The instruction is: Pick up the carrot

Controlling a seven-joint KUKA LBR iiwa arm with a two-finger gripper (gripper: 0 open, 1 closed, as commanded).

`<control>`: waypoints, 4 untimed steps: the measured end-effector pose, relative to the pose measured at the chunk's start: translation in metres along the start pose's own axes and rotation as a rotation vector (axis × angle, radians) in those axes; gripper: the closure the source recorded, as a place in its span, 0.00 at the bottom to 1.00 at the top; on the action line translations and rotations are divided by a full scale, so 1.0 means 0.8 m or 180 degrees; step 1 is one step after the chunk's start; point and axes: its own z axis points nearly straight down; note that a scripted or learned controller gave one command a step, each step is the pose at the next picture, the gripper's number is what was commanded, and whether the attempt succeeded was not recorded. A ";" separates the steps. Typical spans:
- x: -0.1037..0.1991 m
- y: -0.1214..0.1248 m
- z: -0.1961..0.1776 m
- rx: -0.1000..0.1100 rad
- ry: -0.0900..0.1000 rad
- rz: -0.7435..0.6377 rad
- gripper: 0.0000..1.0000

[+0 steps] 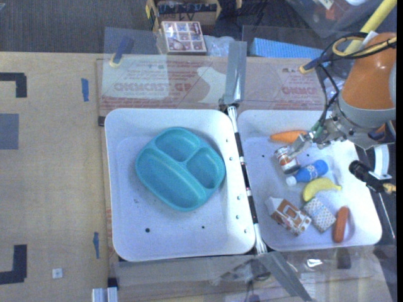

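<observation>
The carrot [288,136] lies at 12 o'clock in the right bin [371,234], just beside the claw [301,141], whose opening I cannot tell. A can [286,160], blue bottle [309,172] and banana [319,188] crowd toward 6 o'clock. No label is readable.

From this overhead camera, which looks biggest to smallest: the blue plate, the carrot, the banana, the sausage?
1. Blue plate, far the largest.
2. Carrot, banana and sausage look too alike to rank.
</observation>
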 end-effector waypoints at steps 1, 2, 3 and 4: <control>-0.038 0.065 0.029 -0.0006 -0.0004 -0.1452 0.00; -0.073 0.059 0.070 0.0005 0.0007 -0.1454 0.00; -0.061 0.062 0.091 0.0055 0.0023 -0.1740 0.00; -0.061 0.067 0.077 0.0002 -0.0010 -0.1741 1.00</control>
